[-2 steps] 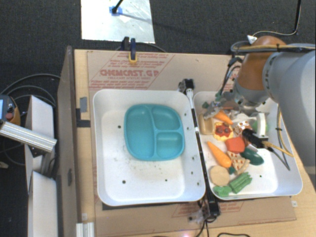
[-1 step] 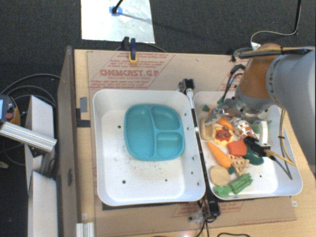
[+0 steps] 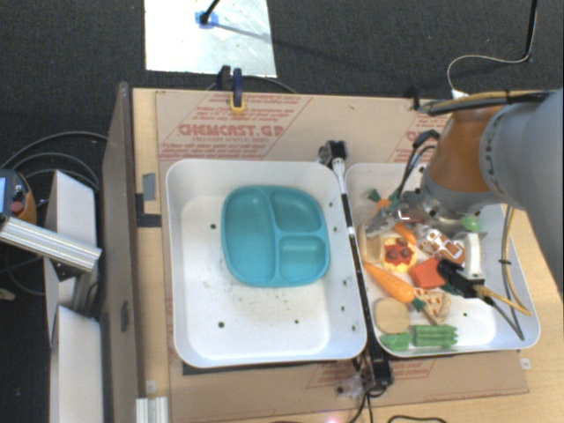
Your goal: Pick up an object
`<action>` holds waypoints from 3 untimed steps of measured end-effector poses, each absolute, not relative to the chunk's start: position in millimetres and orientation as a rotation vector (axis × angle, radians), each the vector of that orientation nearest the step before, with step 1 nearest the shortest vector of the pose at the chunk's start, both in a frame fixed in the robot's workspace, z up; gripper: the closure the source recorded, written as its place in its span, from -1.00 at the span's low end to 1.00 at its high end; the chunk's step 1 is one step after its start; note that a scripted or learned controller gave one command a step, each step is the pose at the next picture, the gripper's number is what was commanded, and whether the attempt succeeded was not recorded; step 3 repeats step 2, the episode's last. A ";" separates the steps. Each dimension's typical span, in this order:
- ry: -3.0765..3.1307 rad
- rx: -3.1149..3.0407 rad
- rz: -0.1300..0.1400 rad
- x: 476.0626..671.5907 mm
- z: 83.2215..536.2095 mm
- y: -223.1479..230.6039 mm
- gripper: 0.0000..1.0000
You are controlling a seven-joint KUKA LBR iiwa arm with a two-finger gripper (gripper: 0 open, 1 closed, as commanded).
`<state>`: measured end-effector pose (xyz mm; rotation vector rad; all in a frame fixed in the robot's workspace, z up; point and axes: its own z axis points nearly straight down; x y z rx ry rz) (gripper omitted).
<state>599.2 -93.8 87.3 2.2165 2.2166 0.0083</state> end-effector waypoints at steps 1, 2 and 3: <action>2.223 2.212 0.007 642.9 86.1 -90.9 -1.00; 2.221 2.207 0.021 645.5 102.0 -89.6 1.00; 2.221 2.207 0.021 645.5 102.0 -89.6 1.00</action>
